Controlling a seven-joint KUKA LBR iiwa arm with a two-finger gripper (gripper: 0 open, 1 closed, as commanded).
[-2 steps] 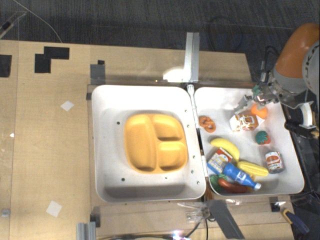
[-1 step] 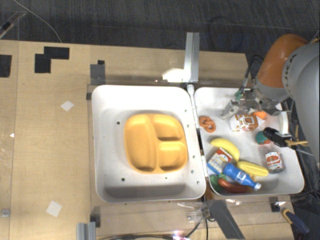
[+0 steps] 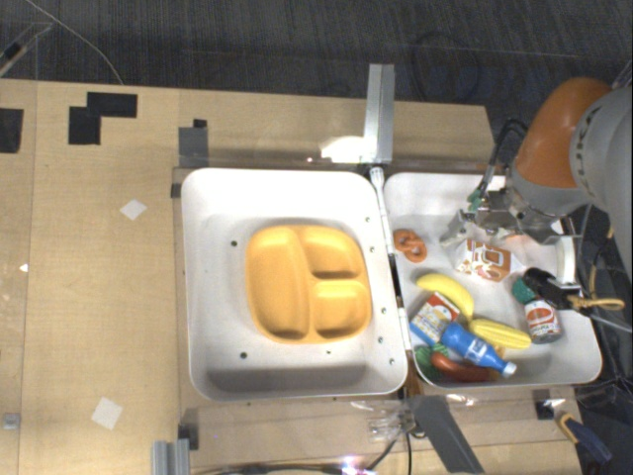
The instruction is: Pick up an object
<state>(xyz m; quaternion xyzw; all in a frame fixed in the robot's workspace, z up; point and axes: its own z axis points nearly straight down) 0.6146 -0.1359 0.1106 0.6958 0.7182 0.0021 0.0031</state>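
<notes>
My gripper (image 3: 484,228) hangs over the back of the right bin (image 3: 584,364), reaching in from the right. Just below it lies a white packet with orange print (image 3: 484,261); whether the gripper touches it is unclear. A brown pretzel (image 3: 408,244) lies to the left by the bin's wall. Nearer the front are a yellow banana (image 3: 446,291), a second yellow banana (image 3: 500,333), a blue bottle (image 3: 472,346), a small printed carton (image 3: 431,319) and a red sausage-like piece (image 3: 460,367). A red can (image 3: 542,321) stands at the right with a small green thing (image 3: 521,290) beside it.
The left bin (image 3: 208,265) holds a yellow divided tray (image 3: 307,282) in its middle. A metal post (image 3: 380,117) rises behind the wall between the two bins. Bare white floor shows at the back left of the right bin.
</notes>
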